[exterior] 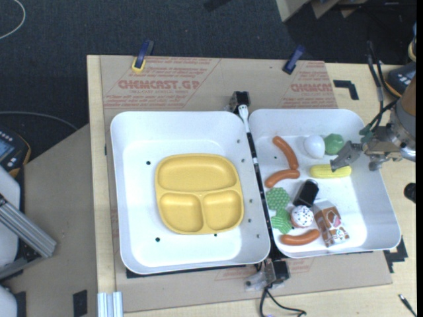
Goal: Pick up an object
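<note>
The right bin [370, 197] holds a heap of toy food. There are two orange sausages [285, 150] [282, 176], a white egg [313, 145], a green piece [334, 141] and a yellow banana [330, 171]. Nearer the front lie a black block [306, 193], a spotted ball [303, 215], a third sausage [299, 238] and a brown packet [330, 224]. My gripper [357, 161] hovers over the bin's right side, just right of the banana and the green piece. It is open with nothing between its fingers.
The left bin [132, 177] holds a yellow divided plate [198, 192]. A green waffle piece [277, 197] and another green piece [283, 222] lie by the divider between the bins. Clamps [140, 57] [293, 59] sit at the board's far edge.
</note>
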